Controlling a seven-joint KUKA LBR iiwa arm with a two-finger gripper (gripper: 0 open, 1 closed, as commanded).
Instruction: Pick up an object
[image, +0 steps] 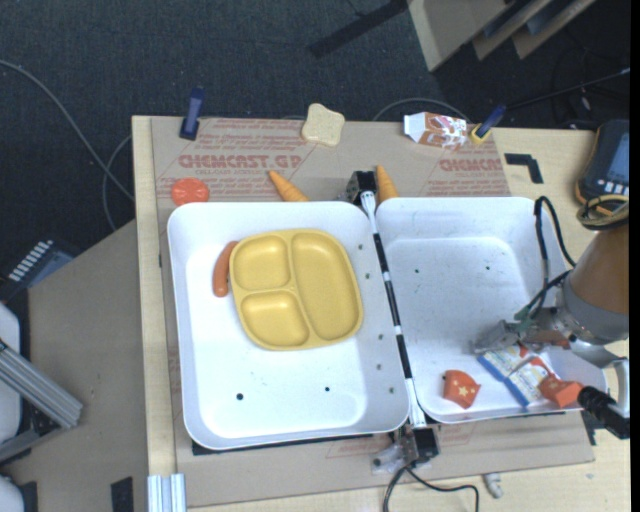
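Note:
In the right bin (450, 206), near its front right corner, lie a red strawberry-like toy (460, 388), a blue and white packet (515, 377) and a small orange piece (562, 393). My gripper (512, 338) reaches in from the right and sits low, just above the packet's far end, possibly touching it. The grey wrist hides part of the bin's right wall. The left bin (270, 405) holds a yellow divided plate (297, 288) with a red sausage (220, 272) along its left side.
Behind the bins on the cardboard lie a bread slice (323, 123), two carrots (288, 187) (386, 184), an orange disc (188, 190), a crumpled wrapper (437, 128) and a blue clip (191, 112). A black cable (543, 235) loops over the right bin's far right corner.

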